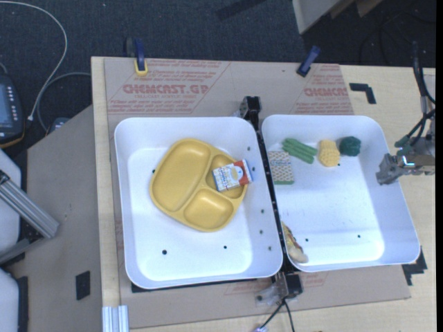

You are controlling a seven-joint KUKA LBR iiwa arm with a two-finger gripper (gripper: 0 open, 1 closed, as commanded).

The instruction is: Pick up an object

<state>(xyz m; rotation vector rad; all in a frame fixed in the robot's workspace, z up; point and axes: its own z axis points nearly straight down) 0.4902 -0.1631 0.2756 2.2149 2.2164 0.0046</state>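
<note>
camera view: two shallow white bins sit side by side on the table (104,185). the left bin (138,254) holds a yellow divided plate (183,185) at its centre, and a small juice carton (230,176) with a red top lies on the plate's right edge. the right bin (346,241) has its things along the upper and left parts: a green pod-shaped toy (299,150), a yellow corn toy (329,153) just right of it, and a dark green round toy (349,145) right of the corn, nearly touching it. a pale speckled sponge-like block (280,167) lies by the bin's left wall, and a tan banana-like piece (293,244) rests at the lower left corner.

the hand (396,168) sits at the right edge of the frame, over the right bin's right rim; whether it is released or clenched i cannot tell, and nothing is seen between its parts.

the nearest things lie to the left and slightly up in the frame from the hand: first the dark green toy, then the corn. the green pod's long axis runs diagonally, upper left to lower right. a pick would probably call for a leftward move over the right bin.
</note>
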